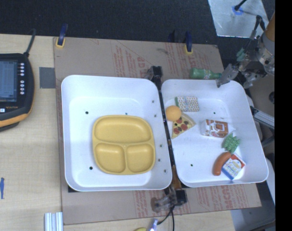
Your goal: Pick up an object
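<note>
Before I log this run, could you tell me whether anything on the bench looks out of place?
One thing: a green bottle lies on its side on the cardboard just behind the right bin, outside it, while the other small items sit inside that bin. The yellow divided tray sits flat in the left bin.

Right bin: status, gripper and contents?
Gripper above right bin's far right corner, holding nothing. Toy foods untouched: orange, pizza slice, sausage. Nothing in the way.

We see bright, even overhead light, white bins point(112, 93) glaring slightly, soft shadows, edges a touch blurry.
</note>
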Available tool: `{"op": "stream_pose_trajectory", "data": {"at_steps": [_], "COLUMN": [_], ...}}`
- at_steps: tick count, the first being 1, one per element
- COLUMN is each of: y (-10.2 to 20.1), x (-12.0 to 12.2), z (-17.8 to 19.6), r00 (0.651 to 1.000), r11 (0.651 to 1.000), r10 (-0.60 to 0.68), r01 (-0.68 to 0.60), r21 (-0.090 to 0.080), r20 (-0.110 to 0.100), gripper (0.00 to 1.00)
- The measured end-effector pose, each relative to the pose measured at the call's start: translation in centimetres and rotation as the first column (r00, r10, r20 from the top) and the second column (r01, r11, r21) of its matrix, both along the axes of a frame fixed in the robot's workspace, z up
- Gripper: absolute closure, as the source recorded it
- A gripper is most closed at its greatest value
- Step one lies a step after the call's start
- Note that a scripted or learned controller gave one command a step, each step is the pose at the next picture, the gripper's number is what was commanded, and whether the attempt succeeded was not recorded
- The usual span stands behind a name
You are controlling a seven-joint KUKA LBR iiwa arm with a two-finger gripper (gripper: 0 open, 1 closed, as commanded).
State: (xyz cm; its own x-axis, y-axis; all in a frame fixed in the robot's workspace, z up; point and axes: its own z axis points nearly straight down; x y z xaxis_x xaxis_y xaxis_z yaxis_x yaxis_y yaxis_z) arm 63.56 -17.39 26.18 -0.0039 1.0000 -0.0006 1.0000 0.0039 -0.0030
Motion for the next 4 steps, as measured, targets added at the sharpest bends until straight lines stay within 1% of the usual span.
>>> {"op": "stream_pose_trajectory", "data": {"at_steps": [1,2,3,4], "y": [-3.8,-3.8,0.0,3.2], "x": [-0.8,-4.6,2.1,-8.4], "z": [-8.5,-6.9,-11.4,-4.7], "r00": [1.0,1.0,1.0,1.0], "r11": [1.0,1.0,1.0,1.0], "r10": [0.0,0.001,0.001,0.001], "r01": [0.0,-0.001,-0.001,-0.001], "r21": [-0.001,-0.001,0.0,-0.001], "r20": [-0.002,-0.001,0.0,0.0], "gripper": [0.0,0.0,0.0,0.0]}}
